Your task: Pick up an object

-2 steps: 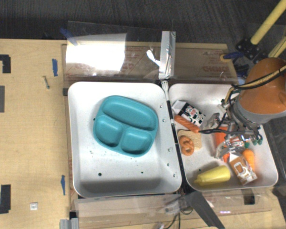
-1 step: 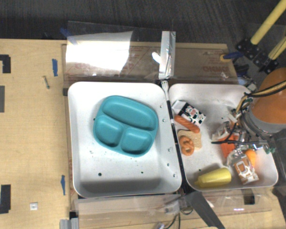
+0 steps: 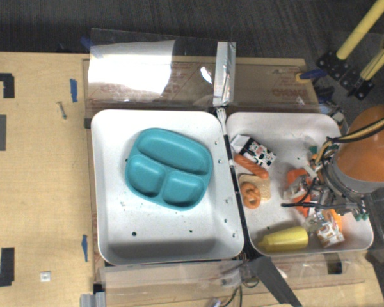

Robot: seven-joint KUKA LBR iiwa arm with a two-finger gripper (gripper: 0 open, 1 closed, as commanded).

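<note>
The right bin (image 3: 283, 124) holds several small objects. A black-and-white box (image 3: 253, 149) lies near its upper left, with an orange carrot-like piece (image 3: 251, 165) just below it. A tan and orange ring (image 3: 251, 192) sits beneath that. A yellow oblong object (image 3: 283, 239) rests by the front wall. My gripper (image 3: 313, 203) hangs low over the bin's right side, among small orange pieces (image 3: 296, 179) and an orange-white item (image 3: 329, 229). The wrist hides what lies directly beneath it. I see nothing clearly held.
The left bin (image 3: 109, 171) bears a teal divided plate (image 3: 168, 167). A clear plastic sheet (image 3: 153, 75) and a taped strip (image 3: 224, 75) stand behind the bins. Yellow poles (image 3: 365, 21) cross the upper right. The arm's orange band (image 3: 371, 147) overhangs the right bin's edge.
</note>
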